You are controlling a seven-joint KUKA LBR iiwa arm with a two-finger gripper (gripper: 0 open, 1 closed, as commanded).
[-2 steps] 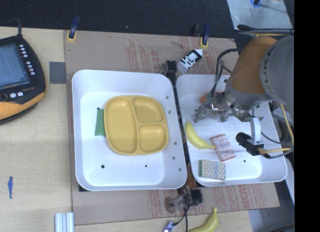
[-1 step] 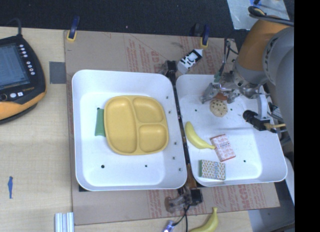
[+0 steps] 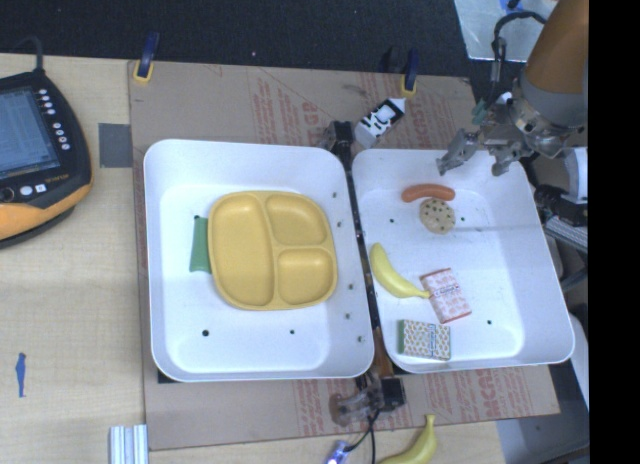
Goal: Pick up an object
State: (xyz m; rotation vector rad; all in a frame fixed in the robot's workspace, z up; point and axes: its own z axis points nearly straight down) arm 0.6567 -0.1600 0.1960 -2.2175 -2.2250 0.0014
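The right bin (image 3: 520, 252) holds a red sausage (image 3: 428, 192), a round cookie (image 3: 437, 216), a yellow banana (image 3: 395, 274), a red-and-white packet (image 3: 446, 295) and a green patterned packet (image 3: 425, 339). My gripper (image 3: 478, 156) hangs over the far edge of the right bin, up and to the right of the sausage. Its two fingers (image 3: 453, 155) are spread apart with nothing between them.
The left bin (image 3: 175, 252) carries a yellow divided tray (image 3: 272, 249) with a green item (image 3: 200, 244) tucked under its left side. A teach pendant (image 3: 35, 152) lies at the far left. A second banana (image 3: 415, 444) lies on the bench in front of the bins. Blue clamps (image 3: 146, 56) pin the cardboard's back edge.
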